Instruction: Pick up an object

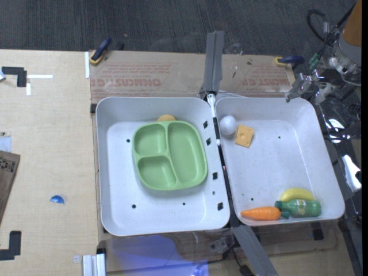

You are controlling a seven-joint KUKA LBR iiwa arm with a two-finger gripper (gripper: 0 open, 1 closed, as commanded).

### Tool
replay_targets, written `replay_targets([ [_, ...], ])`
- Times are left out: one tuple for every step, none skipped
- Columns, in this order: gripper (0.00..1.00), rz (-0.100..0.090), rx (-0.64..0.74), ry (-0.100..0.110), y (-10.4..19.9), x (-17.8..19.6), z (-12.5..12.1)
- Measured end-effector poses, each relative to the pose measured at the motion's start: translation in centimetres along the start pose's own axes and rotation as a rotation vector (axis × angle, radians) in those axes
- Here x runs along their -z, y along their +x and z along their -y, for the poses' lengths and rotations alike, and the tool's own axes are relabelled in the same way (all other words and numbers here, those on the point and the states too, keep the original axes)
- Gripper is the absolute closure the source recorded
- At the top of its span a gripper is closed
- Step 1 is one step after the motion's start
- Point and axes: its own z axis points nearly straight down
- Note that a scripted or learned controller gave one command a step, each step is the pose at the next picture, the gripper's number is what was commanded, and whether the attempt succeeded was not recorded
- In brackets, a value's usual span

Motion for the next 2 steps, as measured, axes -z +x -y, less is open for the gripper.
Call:
replay_targets([
  [0.0,0.0,0.056,0.002,5.0,-10.0,-1.0],
  [0.0,0.001,0.078,0.001,8.9,-16.1,1.6],
])
